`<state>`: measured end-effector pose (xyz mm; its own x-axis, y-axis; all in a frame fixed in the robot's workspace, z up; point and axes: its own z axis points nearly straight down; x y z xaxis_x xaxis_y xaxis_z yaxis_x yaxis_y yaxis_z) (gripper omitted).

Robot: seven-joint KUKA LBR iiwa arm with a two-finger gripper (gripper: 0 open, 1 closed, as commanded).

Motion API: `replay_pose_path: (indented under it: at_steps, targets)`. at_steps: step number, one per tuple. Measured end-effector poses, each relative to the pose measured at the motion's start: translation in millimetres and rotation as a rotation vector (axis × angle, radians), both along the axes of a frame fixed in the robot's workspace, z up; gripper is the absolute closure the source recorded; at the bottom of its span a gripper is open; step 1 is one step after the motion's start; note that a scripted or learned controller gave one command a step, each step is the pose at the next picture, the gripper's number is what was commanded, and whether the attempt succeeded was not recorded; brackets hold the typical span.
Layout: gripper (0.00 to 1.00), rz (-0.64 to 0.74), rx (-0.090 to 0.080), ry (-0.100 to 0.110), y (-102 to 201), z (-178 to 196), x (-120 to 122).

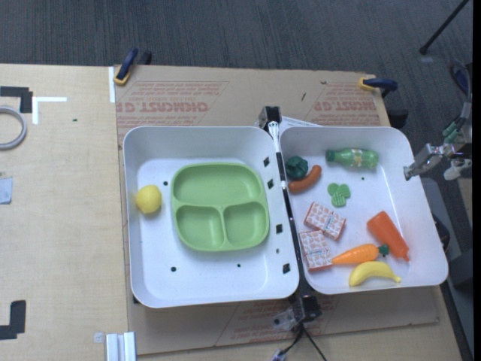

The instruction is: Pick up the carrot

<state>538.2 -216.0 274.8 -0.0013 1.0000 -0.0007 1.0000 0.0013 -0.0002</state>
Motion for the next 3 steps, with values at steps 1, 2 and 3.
replay_pose_path:
  at_steps: [1,2,3]
  targets:
    - [0.00,0.050,0.001,0.000,50,-123,-61]
    - [0.00,0.141,0.002,0.001,56,-183,-61]
    - [0.00,0.265,0.001,-0.001,95,-183,-60]
